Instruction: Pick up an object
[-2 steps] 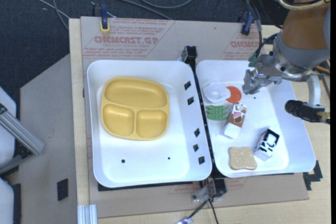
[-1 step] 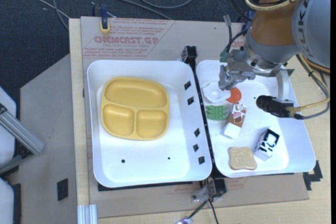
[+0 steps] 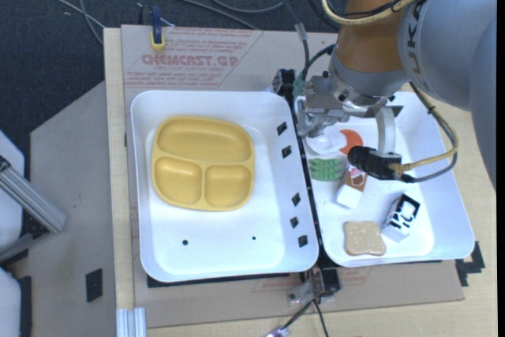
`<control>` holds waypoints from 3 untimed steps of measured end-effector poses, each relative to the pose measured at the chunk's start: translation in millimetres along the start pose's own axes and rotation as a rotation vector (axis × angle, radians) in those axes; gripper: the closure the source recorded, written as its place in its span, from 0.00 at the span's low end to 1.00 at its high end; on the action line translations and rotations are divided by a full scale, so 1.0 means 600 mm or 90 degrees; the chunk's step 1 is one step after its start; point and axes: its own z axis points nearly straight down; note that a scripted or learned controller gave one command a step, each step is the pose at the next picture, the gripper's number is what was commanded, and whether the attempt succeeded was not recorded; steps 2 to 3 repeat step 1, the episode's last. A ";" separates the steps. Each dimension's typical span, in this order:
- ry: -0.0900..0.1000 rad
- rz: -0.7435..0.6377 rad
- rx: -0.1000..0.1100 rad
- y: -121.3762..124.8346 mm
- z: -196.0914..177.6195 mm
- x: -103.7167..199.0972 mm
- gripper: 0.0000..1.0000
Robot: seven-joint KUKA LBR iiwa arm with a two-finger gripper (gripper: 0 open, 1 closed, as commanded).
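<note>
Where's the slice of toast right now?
The slice of toast lies in the right bin, near its front edge, just left of the black-and-white box.

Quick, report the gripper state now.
Gripper: cannot be told; it is low in the right bin, above the green cup.

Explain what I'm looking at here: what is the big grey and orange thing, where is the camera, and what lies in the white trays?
One camera looks down at a slant on a bench. The grey and orange thing is a robot arm reaching in from the right. Two shallow white bins sit side by side. The left bin holds a yellow divided tray. The arm hangs over the right bin, which holds a slice of toast, a black and white block, a green-striped cup and a small carton. Nothing is visibly held.
</note>
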 end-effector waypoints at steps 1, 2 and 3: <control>0.000 0.000 -0.003 0.023 -0.007 0.083 1.00; 0.000 0.000 -0.003 0.023 -0.007 0.083 1.00; 0.000 0.000 -0.003 0.023 -0.007 0.083 1.00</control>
